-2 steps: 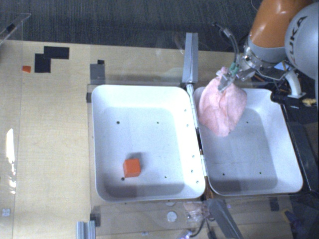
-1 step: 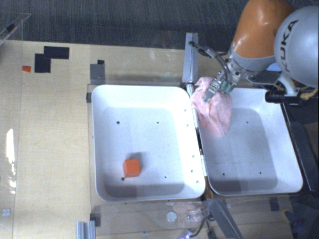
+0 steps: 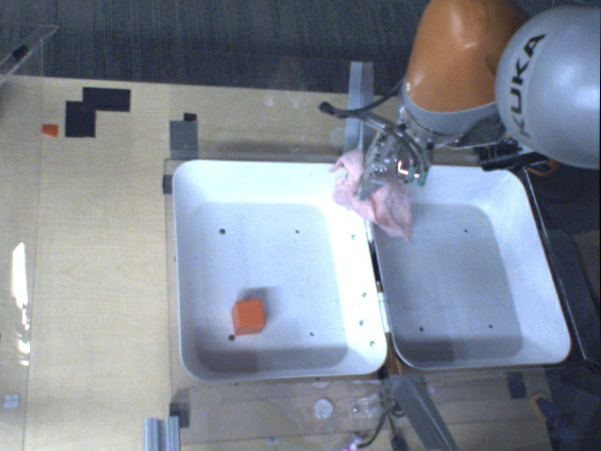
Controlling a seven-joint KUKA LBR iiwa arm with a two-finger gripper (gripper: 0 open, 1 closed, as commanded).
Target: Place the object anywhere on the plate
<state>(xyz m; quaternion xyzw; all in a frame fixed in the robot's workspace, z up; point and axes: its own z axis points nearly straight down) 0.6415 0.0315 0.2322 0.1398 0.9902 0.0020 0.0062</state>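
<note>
A crumpled pink cloth hangs from my gripper, above the seam between the two bins near their far edge. The fingers are closed on the cloth's upper part, and its lower end droops toward the right bin's near-left area. The grey arm with its orange band reaches in from the upper right. A small orange block lies on the floor of the left bin, toward its front left, far from the gripper.
The right bin sits beside the left one, their rims meeting at a narrow divider. Metal brackets stand at the bins' back edge and behind the gripper. Black markers lie on the wooden bench at upper left.
</note>
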